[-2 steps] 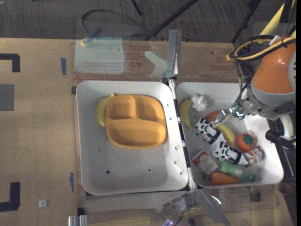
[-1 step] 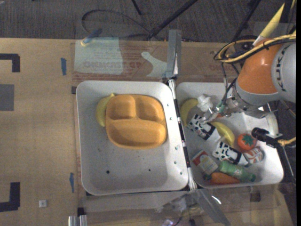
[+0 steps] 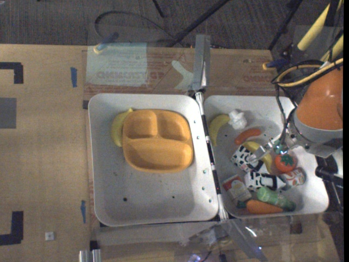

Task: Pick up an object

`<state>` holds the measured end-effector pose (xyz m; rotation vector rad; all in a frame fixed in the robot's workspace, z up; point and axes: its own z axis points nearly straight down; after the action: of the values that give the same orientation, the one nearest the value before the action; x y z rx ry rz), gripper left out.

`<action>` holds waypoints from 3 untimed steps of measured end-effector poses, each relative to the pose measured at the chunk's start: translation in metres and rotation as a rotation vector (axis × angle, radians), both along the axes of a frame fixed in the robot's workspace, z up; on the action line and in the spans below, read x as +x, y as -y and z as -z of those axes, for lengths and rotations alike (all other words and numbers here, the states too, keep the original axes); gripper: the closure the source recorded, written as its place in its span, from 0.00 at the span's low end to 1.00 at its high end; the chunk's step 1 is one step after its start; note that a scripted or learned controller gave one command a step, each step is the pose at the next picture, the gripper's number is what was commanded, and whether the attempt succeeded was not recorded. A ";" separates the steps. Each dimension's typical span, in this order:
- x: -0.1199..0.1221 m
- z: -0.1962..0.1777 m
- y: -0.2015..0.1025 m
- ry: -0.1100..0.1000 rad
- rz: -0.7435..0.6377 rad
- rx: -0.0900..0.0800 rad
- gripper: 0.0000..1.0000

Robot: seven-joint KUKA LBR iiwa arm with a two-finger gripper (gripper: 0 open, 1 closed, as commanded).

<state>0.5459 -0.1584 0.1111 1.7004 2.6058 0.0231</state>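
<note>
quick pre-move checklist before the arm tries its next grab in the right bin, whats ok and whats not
1. Gripper over the right bin, among the toys: ok.
2. Something held between the fingers: cannot tell, too small and blurred there.
3. Clear target: not ok. The tomato, the black and white cow toy and a yellow piece crowd right around the gripper.
4. Easier, more separate picks: ok. The banana and the red sausage lie more apart toward the bin's upper left.
5. Left bin contents out of the way: ok. The orange divided plate sits there, partly over a yellow banana.
</note>
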 end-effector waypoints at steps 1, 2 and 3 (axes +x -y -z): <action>0.073 0.003 -0.040 0.011 0.082 -0.002 0.00; 0.036 0.003 0.034 0.012 -0.041 -0.003 0.00; 0.012 -0.016 0.047 -0.028 -0.021 0.002 0.00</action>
<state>0.5575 -0.2054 0.1268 1.6864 2.6440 0.0020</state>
